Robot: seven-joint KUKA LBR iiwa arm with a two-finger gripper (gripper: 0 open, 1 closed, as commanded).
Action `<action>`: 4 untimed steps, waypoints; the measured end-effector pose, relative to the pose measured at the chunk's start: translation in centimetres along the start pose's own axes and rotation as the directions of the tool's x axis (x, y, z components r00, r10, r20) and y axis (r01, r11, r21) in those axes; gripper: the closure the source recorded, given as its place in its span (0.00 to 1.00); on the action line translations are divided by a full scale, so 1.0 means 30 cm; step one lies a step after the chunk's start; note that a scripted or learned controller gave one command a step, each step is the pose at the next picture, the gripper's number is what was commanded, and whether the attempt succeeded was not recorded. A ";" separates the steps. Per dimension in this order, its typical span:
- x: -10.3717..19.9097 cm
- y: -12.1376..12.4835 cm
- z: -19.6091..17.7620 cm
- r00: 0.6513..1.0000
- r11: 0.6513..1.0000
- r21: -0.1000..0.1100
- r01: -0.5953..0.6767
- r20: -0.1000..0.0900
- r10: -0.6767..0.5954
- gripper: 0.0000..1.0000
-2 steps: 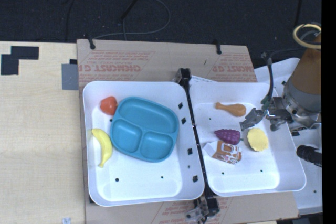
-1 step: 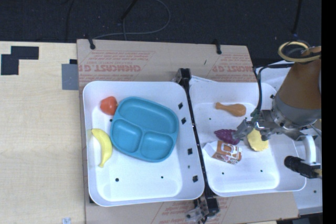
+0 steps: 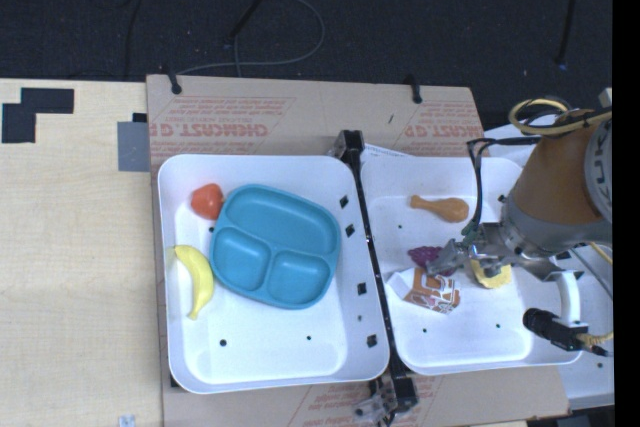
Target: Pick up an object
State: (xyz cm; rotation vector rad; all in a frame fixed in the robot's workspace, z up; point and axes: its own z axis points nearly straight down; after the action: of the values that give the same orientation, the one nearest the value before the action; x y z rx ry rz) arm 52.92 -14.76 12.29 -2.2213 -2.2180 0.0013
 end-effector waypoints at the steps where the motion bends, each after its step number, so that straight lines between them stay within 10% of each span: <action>1: -0.002 -0.001 0.063 1.000 1.000 0.000 -0.001 0.000 0.001 0.00; 2: -0.006 -0.003 0.035 1.000 1.000 0.002 -0.007 -0.001 0.007 1.00; 4: -0.015 0.026 -0.300 1.000 1.000 -0.002 0.002 0.001 -0.002 1.00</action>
State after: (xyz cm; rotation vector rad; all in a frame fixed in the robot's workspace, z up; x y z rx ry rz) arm 53.73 -15.23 21.30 -2.2205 -2.2225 0.0000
